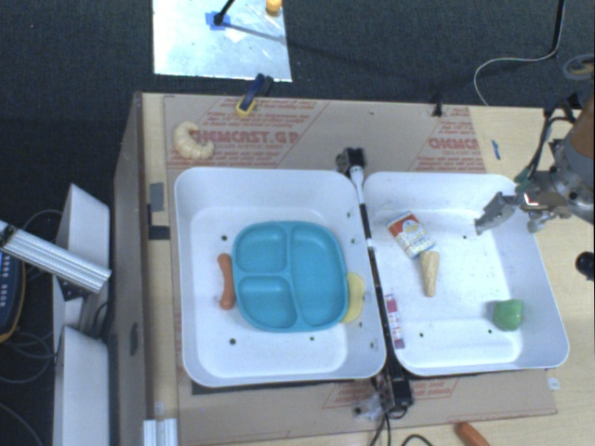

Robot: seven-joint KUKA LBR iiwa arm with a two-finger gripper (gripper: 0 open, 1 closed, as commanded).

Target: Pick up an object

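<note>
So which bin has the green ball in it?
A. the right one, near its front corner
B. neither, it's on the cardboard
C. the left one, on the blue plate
A: the green ball lies in the right bin, near its front right corner, apart from the cone.

Even, bright overhead light, soft shadows, slightly grainy low-resolution picture.

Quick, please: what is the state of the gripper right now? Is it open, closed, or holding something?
Gripper: above the right bin's far right side, nothing visible between its fingers; open or closed cannot be told from this view.
</note>
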